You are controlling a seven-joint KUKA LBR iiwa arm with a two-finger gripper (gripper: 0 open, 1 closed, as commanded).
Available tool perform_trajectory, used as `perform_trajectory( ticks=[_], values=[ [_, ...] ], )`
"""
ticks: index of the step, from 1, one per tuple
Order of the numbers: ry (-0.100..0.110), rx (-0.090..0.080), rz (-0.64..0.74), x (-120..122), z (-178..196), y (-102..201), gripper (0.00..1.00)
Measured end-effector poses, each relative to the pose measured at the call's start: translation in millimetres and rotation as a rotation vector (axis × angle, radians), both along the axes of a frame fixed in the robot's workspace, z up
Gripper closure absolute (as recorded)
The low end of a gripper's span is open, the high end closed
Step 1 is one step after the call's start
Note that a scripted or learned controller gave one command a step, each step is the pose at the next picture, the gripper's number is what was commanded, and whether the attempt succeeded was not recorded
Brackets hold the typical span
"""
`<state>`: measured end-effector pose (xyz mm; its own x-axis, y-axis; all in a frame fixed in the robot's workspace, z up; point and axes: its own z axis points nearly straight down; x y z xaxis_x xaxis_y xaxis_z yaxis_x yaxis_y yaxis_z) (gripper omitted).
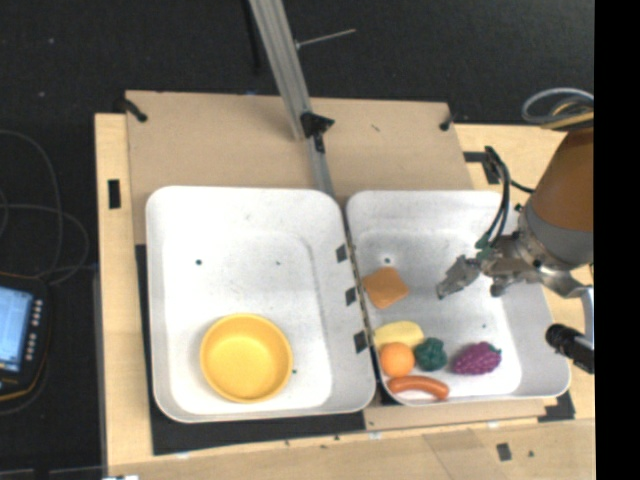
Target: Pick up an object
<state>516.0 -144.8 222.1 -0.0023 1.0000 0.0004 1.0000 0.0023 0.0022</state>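
Hot dog (pixel 418 387) at right bin (pixel 430 213) front edge; gripper (pixel 466 277) above, state unclear.

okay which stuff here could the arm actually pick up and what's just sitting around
Pickable, right bin: orange block, yellow piece, orange ball, green piece, purple grapes, red sausage; left bin: yellow bowl.
Bystanders: metal pole, handheld screen.

Even overhead light, bright on the two white bins (pixel 250 218), soft faint shadows under the yellow bowl (pixel 246 357), dark floor swallowing detail all around, whole picture slightly soft and grainy, small toy food blurry-edged, no harsh glare
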Motion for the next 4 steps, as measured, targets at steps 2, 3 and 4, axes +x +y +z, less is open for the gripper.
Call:
perform_trajectory(
  ticks=[2,3,4],
  values=[
    [0.005,-0.001,-0.003,2,-43,-5,0.0],
    [0.007,-0.001,-0.003,9,-102,-3,0.0],
    [0.0,-0.002,-0.004,10,-121,-4,0.0]
  ],
)
